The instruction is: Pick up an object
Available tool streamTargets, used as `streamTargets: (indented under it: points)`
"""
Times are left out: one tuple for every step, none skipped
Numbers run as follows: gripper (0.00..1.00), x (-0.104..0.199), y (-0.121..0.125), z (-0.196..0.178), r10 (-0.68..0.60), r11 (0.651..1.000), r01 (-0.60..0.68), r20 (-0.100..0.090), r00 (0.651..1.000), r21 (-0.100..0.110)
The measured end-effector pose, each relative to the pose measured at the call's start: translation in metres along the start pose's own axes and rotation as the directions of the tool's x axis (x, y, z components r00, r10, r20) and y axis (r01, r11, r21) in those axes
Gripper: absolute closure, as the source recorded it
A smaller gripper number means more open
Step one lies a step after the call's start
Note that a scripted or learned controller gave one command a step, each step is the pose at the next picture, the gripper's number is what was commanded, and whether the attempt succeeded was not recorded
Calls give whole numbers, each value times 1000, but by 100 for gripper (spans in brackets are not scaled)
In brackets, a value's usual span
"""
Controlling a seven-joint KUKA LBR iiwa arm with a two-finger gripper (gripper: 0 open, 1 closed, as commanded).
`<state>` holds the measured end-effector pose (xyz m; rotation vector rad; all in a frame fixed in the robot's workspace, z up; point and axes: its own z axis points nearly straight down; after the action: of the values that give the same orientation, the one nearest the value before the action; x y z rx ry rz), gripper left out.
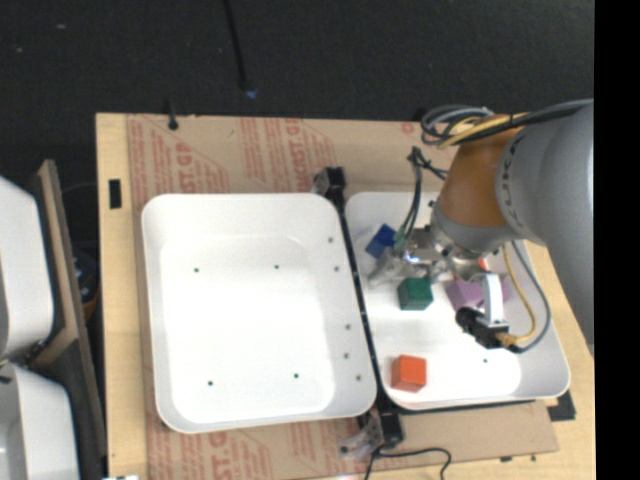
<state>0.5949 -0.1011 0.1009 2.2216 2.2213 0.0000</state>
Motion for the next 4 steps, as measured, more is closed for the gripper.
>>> streamTargets:
  points:
    - [0,4,-41,0,1,1000,-1,0,1000,1]
    - [0,-21,-38,0,2,1000,-2,1,1000,0]
    - [100,-21,-37,-10,2,1000,-2,0,1000,-2]
    - [100,44,-12,-159,-5,1000,5,-1,1000,-12]
